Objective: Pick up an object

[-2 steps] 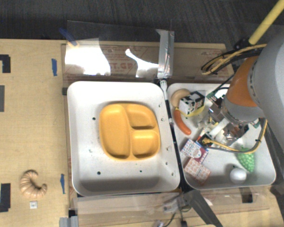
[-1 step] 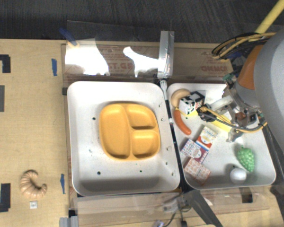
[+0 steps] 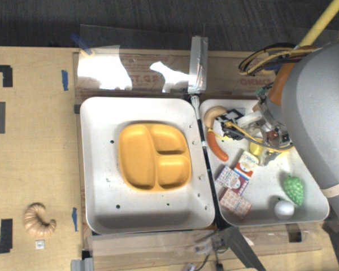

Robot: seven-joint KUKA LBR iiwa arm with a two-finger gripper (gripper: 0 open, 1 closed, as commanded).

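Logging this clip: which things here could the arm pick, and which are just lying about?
For the job, in the right bin under the gripper:
- hot dog
- two small cartons
- green bumpy fruit
- white ball

Lying about:
- yellow divided plate in the left bin
- croissant on the bench

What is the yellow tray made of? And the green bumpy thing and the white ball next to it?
The yellow tray looks like smooth moulded plastic: even colour, rounded compartments, soft sheen. The green bumpy thing seems to be plastic or rubber toy fruit, perhaps grapes, going by its knobbly surface. The white ball looks smooth and slightly glossy, probably plastic, though the view leaves that open.
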